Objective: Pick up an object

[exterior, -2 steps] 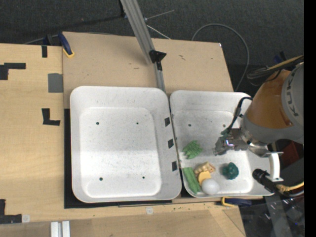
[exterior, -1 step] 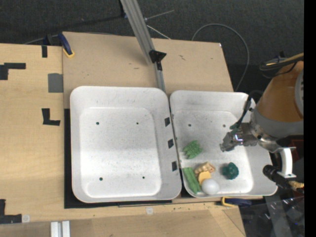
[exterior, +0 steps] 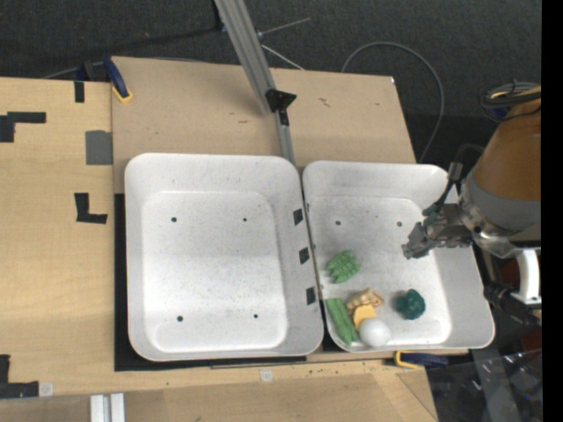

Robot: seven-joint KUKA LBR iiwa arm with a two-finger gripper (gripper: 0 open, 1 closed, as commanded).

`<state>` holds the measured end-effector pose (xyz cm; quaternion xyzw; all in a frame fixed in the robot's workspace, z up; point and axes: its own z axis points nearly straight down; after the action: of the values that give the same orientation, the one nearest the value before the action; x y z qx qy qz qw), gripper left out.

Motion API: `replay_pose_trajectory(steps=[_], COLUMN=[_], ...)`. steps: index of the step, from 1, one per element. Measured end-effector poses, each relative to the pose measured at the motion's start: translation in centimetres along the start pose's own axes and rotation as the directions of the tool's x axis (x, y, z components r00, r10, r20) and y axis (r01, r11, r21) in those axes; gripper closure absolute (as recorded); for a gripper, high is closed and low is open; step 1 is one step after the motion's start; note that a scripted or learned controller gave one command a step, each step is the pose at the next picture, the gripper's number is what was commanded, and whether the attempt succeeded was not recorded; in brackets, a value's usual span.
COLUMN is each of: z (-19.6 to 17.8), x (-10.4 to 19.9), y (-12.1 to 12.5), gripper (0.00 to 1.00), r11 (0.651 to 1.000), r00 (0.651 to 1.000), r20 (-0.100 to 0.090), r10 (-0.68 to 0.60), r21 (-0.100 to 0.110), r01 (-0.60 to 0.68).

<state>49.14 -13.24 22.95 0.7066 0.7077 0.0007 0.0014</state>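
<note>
Two shallow white bins side by side on the bench, read from the left: left bin (exterior: 145,236), wide, with a speckled floor and a few small dark dots; right bin (exterior: 369,183), touching it along the middle edge, where small black clips sit on the seam. Above the seam, a slanted grey metal rail (exterior: 249,47) running down from the top of the frame to a black clamp at the bins' far edge. Inside the right bin, all clustered toward the near end: a light green ridged toy (exterior: 343,265) nearest the seam; below it a long green piece (exterior: 341,321) lying against the near-left corner; just beside that a tan lumpy object (exterior: 364,302), with a white ball (exterior: 375,332) touching its near side; farther right, apart from these, a dark green round object (exterior: 409,304). Over the right side of the same bin, the gripper (exterior: 420,241), dark and pointing left, hanging from the grey arm with its orange band (exterior: 517,152). Nothing between the fingers; whether spread or closed, cannot tell. Dark green object just below the gripper and slightly toward the near edge; light green toy well to its left.
</note>
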Motion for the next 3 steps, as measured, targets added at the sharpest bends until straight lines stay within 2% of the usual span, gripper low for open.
replay_pose_trajectory(steps=[1,3], z=[0.7,-1.1], x=[5.9,16.3], y=[2.3,6.5], gripper=[1.0,1.0], r11=[1.0,1.0], r00=[1.0,1.0], r20=[-0.003,-0.003], r10=[-0.006,-0.006], r21=[0.005,0.003], r01=[0.006,0.006])
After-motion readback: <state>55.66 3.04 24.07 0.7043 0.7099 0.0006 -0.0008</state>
